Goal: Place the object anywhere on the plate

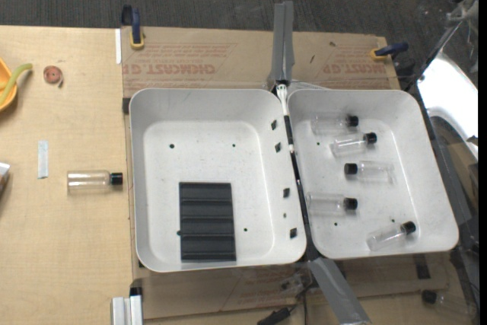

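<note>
Left bin (148,164) has a dark ribbed plate (206,221) at lower center; right bin (426,156) holds five clear vials (361,141). One more vial (93,180) lies on the surface (61,240) at left. Can't tell the end effector's state.

- The left bin (144,164) holds a ribbed plate (206,221) near its front edge.
- The right bin (426,164), just beside it, holds five vials (361,171).
- Another vial (94,180) lies on the bench (61,255), left of both bins.

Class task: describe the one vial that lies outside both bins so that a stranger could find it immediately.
Start at the left white bin, then look left onto the wooden bench. A clear vial with a black cap lies there on its side, alone; all other vials lie in the right bin.
</note>
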Tool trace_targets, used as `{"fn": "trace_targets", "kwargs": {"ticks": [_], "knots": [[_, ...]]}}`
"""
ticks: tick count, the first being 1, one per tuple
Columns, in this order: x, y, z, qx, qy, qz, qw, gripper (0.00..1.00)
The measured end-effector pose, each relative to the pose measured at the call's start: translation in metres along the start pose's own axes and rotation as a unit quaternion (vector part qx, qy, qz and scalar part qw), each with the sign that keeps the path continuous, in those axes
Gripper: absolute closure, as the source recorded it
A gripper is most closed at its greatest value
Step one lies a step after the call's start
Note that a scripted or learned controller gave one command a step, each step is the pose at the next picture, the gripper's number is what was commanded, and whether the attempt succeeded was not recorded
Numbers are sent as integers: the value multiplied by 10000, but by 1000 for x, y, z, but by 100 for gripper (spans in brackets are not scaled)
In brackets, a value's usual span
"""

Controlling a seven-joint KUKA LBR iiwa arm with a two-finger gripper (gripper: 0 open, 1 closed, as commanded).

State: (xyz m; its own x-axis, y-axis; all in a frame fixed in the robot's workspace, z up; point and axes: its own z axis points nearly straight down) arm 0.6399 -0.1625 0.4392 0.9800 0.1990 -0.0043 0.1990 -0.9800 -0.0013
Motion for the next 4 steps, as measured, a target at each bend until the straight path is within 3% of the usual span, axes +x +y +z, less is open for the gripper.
{"fn": "trace_targets", "kwargs": {"ticks": [1,2,3,4], "knots": [[-18,58,0,-1,-6,-3,10000,0],[7,31,0,-3,2,-25,10000,0],[-62,49,-1,3,-3,0,10000,0],[-9,23,0,-1,-4,-8,10000,0]]}}
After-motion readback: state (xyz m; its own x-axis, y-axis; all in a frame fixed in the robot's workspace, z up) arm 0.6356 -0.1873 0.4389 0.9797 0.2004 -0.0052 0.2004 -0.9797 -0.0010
